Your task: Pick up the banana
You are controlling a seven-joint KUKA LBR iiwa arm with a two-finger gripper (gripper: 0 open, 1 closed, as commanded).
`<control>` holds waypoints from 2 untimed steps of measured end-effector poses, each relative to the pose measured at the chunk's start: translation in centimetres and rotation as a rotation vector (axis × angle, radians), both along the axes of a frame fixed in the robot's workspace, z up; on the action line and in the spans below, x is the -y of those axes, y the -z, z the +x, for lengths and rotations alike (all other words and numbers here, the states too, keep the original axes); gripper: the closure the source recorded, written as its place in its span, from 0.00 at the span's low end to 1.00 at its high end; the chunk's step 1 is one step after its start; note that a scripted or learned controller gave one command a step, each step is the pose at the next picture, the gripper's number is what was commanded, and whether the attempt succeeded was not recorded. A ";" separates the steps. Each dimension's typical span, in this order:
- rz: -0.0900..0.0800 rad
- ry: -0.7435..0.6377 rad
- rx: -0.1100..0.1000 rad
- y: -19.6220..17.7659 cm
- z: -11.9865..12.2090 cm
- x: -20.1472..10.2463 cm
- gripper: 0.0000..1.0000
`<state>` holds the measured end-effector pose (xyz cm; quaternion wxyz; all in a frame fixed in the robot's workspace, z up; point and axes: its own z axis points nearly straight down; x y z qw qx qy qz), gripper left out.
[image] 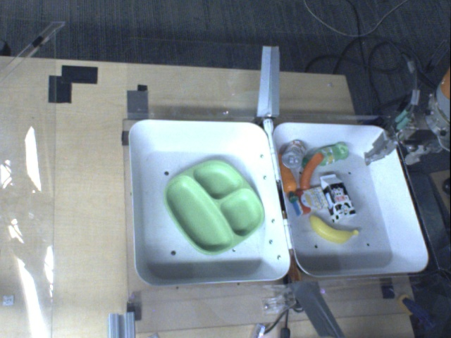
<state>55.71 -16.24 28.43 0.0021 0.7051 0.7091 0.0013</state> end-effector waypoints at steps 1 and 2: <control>0.002 0.062 -0.004 16.9 -3.8 -3.8 0.00; -0.014 -0.197 0.025 19.0 -6.1 -4.7 0.00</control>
